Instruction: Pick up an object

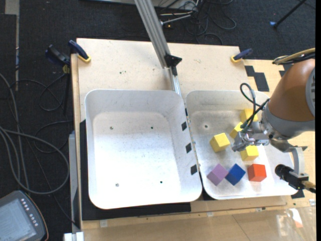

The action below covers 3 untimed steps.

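Currently the approach step is judged under way: the gripper (244, 140) is lowered in the right bin (200, 115) among yellow blocks, beside one yellow block (219, 141). Finger state cannot be told; a centred descent is needed next.

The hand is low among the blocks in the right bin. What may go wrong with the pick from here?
1. The hand sits among several yellow blocks; it may push them aside instead of taking one.
2. One yellow block lies partly under the hand, so it may be pressed down or knocked toward the orange block.
3. The black cable loops near the wrist and might snag.
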### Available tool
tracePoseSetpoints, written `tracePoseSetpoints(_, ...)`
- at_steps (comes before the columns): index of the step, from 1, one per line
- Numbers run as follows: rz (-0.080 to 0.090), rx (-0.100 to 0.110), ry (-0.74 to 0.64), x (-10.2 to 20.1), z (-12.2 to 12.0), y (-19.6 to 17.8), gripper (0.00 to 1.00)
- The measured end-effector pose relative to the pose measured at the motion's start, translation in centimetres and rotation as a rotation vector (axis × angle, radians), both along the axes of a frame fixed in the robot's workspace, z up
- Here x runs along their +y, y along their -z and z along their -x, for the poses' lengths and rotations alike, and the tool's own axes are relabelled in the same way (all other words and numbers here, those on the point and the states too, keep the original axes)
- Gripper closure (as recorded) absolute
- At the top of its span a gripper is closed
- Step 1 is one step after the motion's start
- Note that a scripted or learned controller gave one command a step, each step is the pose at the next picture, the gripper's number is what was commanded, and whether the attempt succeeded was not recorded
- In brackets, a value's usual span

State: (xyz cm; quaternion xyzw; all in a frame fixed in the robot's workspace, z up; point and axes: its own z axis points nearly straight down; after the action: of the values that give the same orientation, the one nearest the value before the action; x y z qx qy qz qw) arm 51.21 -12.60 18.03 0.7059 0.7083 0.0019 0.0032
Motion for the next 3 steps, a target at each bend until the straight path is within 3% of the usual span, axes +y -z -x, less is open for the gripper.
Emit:
tracePoseSetpoints(1, 0.001, 0.000, 0.001, -0.3, 0.4, -6.1, 1.00)
tracePoseSetpoints(2, 0.000, 0.004, 0.001, -0.3, 0.3, -7.8, 1.00)
tracePoseSetpoints(3, -0.002, 0.007, -0.004, 4.6, -2.2, -6.3, 1.00)
